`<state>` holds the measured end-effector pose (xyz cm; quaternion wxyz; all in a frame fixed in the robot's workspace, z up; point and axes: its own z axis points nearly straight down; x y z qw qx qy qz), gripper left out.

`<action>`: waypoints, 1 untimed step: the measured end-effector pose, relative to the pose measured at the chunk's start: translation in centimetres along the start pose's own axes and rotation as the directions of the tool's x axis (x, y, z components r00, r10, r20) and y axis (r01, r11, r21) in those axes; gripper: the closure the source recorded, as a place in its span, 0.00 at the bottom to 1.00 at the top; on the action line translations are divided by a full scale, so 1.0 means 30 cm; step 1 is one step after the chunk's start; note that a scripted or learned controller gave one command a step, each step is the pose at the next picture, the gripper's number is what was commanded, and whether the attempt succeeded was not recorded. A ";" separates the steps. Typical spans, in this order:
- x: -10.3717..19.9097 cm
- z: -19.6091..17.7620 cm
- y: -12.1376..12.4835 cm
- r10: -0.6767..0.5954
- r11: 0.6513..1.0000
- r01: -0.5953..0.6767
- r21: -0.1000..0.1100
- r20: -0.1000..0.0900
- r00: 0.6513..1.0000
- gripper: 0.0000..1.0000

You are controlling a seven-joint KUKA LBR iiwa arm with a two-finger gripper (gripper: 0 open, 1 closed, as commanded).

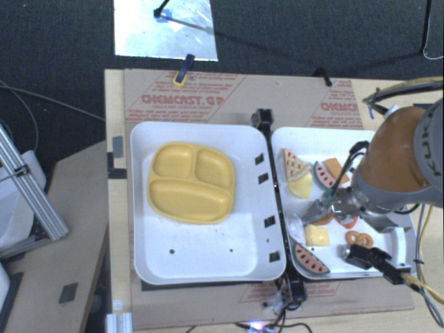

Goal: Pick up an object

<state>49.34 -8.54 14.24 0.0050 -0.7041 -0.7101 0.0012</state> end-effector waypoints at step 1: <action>-0.015 -0.053 0.013 0.007 1.000 -0.007 -0.013 0.005 1.000 1.00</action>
